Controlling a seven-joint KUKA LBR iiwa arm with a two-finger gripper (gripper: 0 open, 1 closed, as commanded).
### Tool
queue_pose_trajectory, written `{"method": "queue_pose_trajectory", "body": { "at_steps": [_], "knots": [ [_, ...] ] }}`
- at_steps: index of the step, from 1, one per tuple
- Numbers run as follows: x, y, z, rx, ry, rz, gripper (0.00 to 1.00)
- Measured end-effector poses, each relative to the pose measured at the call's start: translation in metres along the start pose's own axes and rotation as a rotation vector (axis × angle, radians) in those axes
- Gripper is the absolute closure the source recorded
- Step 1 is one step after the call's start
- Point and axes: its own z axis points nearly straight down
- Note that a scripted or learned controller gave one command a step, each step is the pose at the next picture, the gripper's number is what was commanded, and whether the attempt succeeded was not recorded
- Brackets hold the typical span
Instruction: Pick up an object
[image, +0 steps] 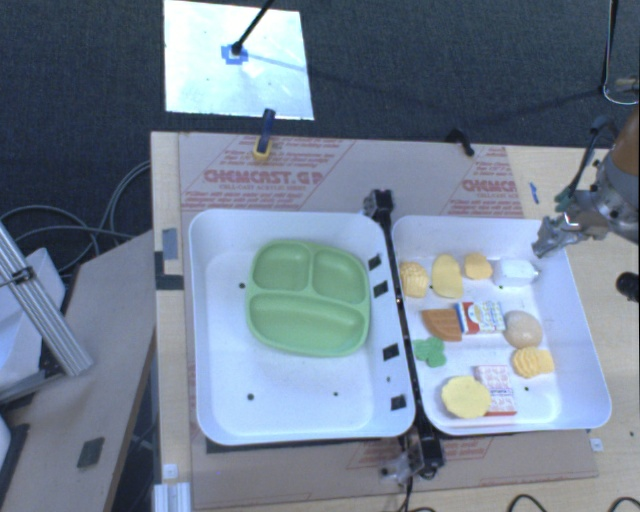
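The right bin (585, 345) holds several toy foods. Across its top lie a yellow piece (413, 277), a taller yellow piece (446, 275), a small yellow piece (478, 266) and a white piece (515, 270). Below them sit a brown wedge (441, 323), a red-and-white box (487, 317), a beige egg (522, 327), a yellow ridged piece (533, 361), a green piece (429, 351), a yellow disc (466, 397) and a second small box (497, 386). My gripper (550, 240) hangs at the bin's upper right corner, just right of and above the white piece, with nothing seen in it.
In the left bin (215, 380) lies a green divided plate (308, 298). A black clip strip (390, 310) runs between the bins. Cables lie off the bench to the left, and a metal sheet (238, 60) sits behind it.
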Motion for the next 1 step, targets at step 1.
{"method": "queue_pose_trajectory", "body": {
  "at_steps": [1],
  "knots": [
    [0.0001,0.0011,-0.0006,0.005,0.002,-0.001,1.0]
  ]
}}
